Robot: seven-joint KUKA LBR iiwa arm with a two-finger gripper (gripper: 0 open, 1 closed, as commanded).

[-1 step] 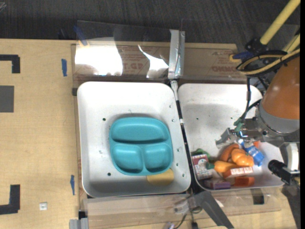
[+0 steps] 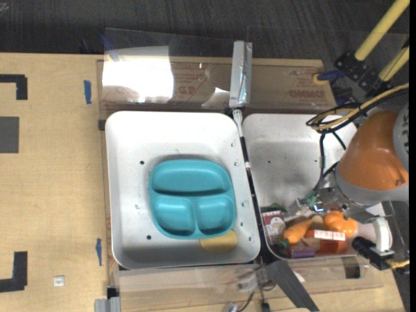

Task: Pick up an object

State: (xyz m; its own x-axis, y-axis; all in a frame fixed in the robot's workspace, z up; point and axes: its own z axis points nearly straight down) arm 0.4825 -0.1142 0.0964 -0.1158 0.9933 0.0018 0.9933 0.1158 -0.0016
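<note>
Right bin (image 2: 279, 142): toys heaped in near corner, within reach. Gripper (image 2: 316, 203) poised above heap; grip state unreadable. Left bin (image 2: 123, 174): teal tray (image 2: 192, 197).

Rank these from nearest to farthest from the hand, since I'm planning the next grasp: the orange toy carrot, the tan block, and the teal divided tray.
Measured from the hand, low in the right bin:
1. Orange toy carrot, right bin, just below-left of the hand.
2. Tan block, left bin's bottom edge.
3. Teal divided tray, middle of the left bin.
</note>
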